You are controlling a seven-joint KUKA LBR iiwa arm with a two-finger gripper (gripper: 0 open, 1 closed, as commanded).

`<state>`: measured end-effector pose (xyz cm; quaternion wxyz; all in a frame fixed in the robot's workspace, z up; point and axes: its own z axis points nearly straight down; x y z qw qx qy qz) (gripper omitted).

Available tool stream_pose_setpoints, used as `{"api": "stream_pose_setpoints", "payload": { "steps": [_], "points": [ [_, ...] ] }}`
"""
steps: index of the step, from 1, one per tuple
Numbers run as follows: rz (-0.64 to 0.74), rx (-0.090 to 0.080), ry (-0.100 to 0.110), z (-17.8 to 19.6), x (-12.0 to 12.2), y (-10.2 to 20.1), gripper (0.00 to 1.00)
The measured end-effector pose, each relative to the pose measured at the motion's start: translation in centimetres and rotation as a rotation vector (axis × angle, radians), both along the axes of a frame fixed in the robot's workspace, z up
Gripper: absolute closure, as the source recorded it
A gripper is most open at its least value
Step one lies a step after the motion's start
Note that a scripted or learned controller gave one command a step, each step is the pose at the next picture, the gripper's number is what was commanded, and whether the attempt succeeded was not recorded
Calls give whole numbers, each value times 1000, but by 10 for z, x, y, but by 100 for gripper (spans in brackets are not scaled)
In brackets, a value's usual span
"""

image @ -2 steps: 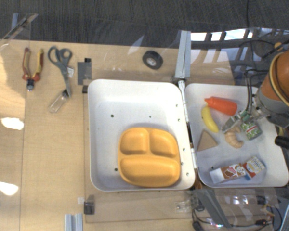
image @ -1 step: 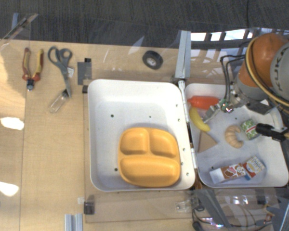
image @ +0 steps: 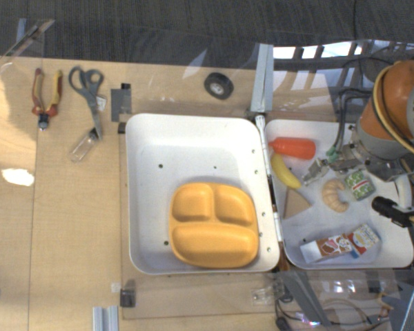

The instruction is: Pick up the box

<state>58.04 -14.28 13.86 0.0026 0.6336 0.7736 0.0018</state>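
Box (image: pixel 340 244): long carton, lying flat near right bin (image: pixel 400 259) front wall, long axis left-right. Gripper (image: pixel 317 172): above banana (image: pixel 286 170), well behind box; fingers apart, empty.

No legible text, printing on the red and white box (image: pixel 341 244) too small to read, green and white packet (image: pixel 358 184) likewise shows only blurred markings
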Motion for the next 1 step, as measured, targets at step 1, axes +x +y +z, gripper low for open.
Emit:
{"api": "stream_pose_setpoints", "payload": {
  "steps": [1],
  "points": [
    [53,-1,-2,-46,67,23,0]
  ]
}}
